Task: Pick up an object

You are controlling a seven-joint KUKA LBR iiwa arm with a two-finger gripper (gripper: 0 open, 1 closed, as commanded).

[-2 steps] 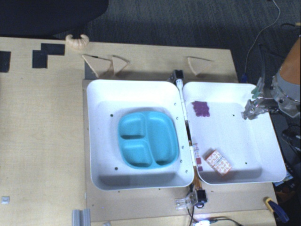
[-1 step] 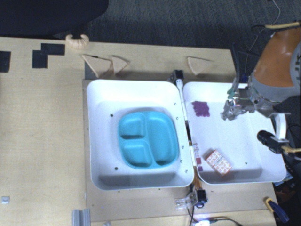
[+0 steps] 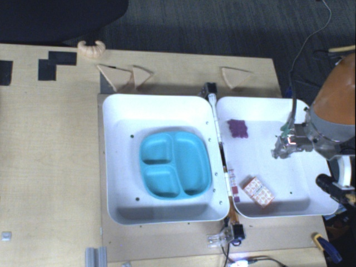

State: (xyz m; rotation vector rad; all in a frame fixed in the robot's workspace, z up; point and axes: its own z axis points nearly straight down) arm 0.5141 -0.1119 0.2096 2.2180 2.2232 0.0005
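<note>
- I see two candidate objects in the right bin (image 3: 266, 109): a small purple object (image 3: 238, 128) lies near the bin's far-left corner, flat on the floor, well clear of the walls.
- A small patterned box (image 3: 258, 191), white with red dots, lies tilted on the floor near the near edge of that same bin, toward its left side.
- Both objects are well apart from each other, and nothing touches either one.
- The gripper (image 3: 283, 147) sits over the right half of the right bin, roughly between the two objects in depth but off to their right, apart from both.
- I cannot tell from this angle how the gripper's tips are set; no object shows between them.
- The arm (image 3: 336, 102) comes in over the bin's right edge, its orange band above the grey wrist.
- In the left bin (image 3: 119, 127) a blue divided tray (image 3: 175, 163) with three compartments lies in the middle of the floor.
- Both bins sit side by side on the bench (image 3: 50, 166), touching along their shared rims.
</note>
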